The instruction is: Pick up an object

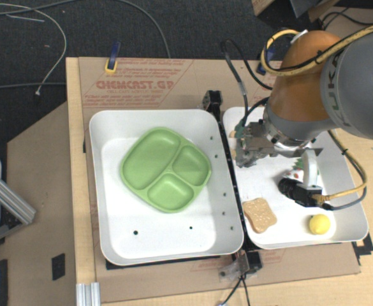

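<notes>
A green three-compartment plate [166,169] lies in the left white bin [109,228]. In the right white bin [339,238] a tan slice of toast [259,214] lies near the front left corner, and a small yellow ball [319,224] rests near the front right. My gripper [245,153] hangs low over the right bin's left side, behind the toast, under the grey arm with its orange band. I see no object between its fingers. A small red and green item [296,168] shows beside the wrist.
Both bins sit on a cardboard sheet [141,78] over dark carpet. A black divider clip [212,99] sits between the bins at the back. Cables trail over the floor at the upper left.
</notes>
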{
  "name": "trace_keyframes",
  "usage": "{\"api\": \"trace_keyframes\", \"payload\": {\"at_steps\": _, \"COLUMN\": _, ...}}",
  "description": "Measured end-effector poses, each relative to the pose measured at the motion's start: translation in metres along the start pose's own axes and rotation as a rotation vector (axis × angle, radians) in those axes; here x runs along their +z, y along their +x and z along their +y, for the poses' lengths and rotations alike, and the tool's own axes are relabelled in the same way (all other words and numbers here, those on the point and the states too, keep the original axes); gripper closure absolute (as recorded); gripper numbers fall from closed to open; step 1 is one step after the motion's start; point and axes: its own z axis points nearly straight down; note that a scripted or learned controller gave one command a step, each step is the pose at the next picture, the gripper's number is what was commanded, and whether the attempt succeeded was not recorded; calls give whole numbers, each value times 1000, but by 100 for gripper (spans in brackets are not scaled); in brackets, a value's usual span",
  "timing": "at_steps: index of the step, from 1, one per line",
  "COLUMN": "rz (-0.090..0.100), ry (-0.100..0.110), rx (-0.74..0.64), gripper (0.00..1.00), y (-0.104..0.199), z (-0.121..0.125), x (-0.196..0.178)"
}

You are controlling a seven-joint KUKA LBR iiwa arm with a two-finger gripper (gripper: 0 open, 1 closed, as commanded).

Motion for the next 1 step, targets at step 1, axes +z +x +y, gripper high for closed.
{"api": "trace_keyframes", "payload": {"at_steps": 1, "rz": -1, "ry": -5, "rx": -1, "gripper": 100, "y": 52, "z": 1, "x": -17}}
